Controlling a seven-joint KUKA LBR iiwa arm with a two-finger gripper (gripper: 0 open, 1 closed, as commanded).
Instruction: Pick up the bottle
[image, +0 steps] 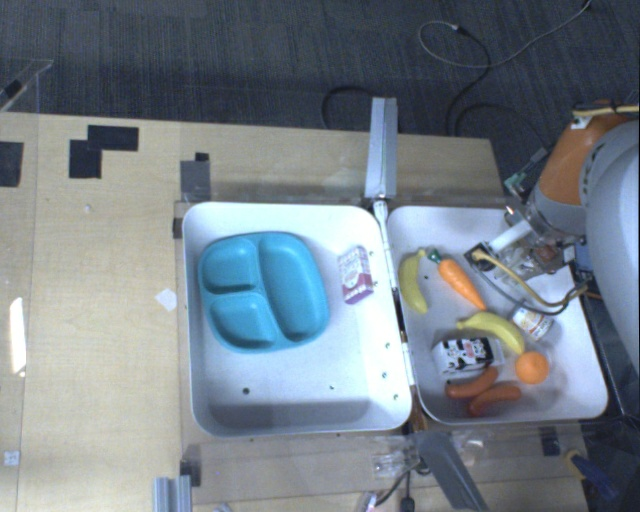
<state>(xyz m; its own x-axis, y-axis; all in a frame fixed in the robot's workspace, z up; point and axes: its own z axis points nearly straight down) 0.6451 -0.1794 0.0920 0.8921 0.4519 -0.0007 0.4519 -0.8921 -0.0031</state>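
Note:
The bottle (531, 322) is small and clear with a pale cap. It lies on its side in the right bin (575, 395), just right of a banana (492, 329) and above an orange (532, 368). My gripper (517, 258) hangs over the upper right part of that bin, a little above and left of the bottle in the view, with the grey arm and its orange band (575, 160) behind it. Nothing is visibly held.
The right bin also holds a second banana (412, 282), a carrot (461, 283), a black-and-white packet (465, 355) and two sausages (482, 391). In the left bin (290, 400) sit a blue divided plate (264, 290) and a small carton (355, 274).

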